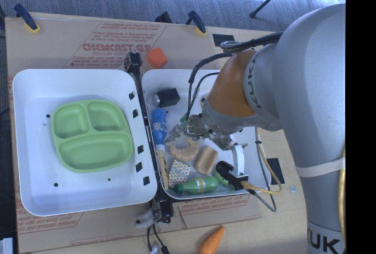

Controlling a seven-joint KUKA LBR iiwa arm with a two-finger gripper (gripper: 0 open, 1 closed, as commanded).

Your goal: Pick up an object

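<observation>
Looming nearest the lens, the grey arm (311, 88) reaches in from the right and bends down over the right bin (176, 75), its orange band (232, 91) angled towards the clutter because that is where the loose things lie. The gripper (197, 132) hangs low over the middle of the heap, and whether it is open or closed cannot be told, since the wrist covers it from above; nothing can be seen held. Just below it lie a pale rounded piece (182, 151) and a tan block (205, 160), touching each other, and these look like the likeliest targets. A green bottle (197, 186) rests along the bin's near wall, a blue bottle (158, 123) stands against the divider side, and a black block (167, 97) sits apart towards the far corner. The crowding probably explains the steep approach, as a slanted entry would knock neighbours. The left bin (23, 129) holds a green divided plate (91, 135), lying flat. An orange cube (156, 59) and an orange carrot (212, 239) lie outside on the bench, beyond the bins.
</observation>
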